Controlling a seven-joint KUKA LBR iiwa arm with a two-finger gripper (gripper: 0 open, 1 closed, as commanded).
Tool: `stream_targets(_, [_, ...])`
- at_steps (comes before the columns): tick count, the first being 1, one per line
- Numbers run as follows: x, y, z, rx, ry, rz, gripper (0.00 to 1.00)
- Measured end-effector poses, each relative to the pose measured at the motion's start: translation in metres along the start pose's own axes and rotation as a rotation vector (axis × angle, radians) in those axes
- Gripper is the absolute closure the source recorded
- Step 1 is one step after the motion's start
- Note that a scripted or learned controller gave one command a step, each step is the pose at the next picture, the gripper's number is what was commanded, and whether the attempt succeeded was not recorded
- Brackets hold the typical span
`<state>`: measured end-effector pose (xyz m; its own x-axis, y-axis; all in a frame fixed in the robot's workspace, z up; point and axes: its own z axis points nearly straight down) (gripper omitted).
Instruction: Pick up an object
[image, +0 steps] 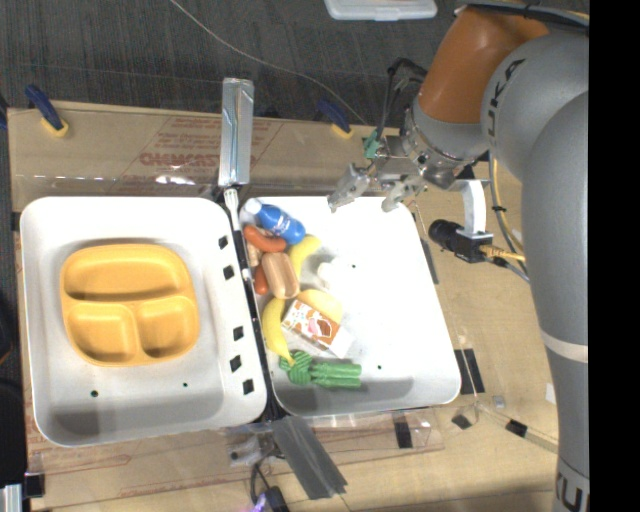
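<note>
While its fingers stand spread apart and hold nothing, the gripper (372, 190) hangs above the far rim of the right bin (420, 330), on a grey arm (540, 120) that reaches in from the right with its orange band showing above the wrist. The objects on offer lie heaped against the bin's left wall, well apart from the fingertips: a blue-and-white bottle (276, 221) at the far end, a hot dog (279, 274) beside a red sausage (264, 240), a banana (274, 330) running along the wall, a small printed carton (316, 328) and, nearest the camera, a green toy (326, 373). The left bin (40, 330) carries a yellow divided tray (128, 302). A clean pick likely means travelling left and toward the camera before descending, then closing across a narrow body. The green toy looks the best target, since it sits at the edge of the heap with bare floor on its right side. The pieces in the middle touch or overlap, so a descent there risks pinching two at once or nudging the pile.
</note>
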<state>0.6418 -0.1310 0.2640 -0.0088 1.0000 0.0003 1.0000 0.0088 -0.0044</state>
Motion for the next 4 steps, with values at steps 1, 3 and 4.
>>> stream_targets(1, [-0.003, -0.012, 0.116, 0.009, 0.001, 0.057, 0.00])
stream_targets(3, [-0.003, -0.094, 0.163, 0.000, 0.000, -0.063, 1.00])
stream_targets(4, [-0.002, -0.094, 0.163, 0.000, 0.000, -0.064, 0.00])
